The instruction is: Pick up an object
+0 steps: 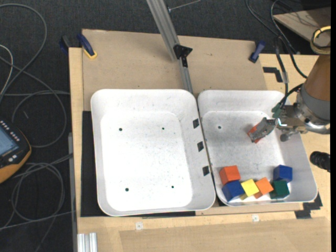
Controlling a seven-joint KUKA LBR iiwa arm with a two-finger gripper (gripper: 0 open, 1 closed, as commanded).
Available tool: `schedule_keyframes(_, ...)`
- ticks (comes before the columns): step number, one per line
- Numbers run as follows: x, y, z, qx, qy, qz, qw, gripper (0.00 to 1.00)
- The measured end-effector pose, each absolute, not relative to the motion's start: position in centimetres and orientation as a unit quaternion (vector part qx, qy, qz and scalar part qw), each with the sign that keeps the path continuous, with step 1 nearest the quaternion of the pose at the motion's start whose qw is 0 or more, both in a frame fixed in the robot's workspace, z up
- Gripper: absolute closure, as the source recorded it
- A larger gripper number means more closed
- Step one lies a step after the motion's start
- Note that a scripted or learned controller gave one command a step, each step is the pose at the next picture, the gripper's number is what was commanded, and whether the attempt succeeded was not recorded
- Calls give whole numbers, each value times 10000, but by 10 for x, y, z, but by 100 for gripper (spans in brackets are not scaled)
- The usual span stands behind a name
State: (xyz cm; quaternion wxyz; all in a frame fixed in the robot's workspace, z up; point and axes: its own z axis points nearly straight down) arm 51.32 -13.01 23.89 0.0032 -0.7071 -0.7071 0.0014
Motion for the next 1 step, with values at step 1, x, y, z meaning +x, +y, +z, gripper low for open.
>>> schedule_keyframes(1, 514, -130, 241, -7071, -7071, 0, 11, 0)
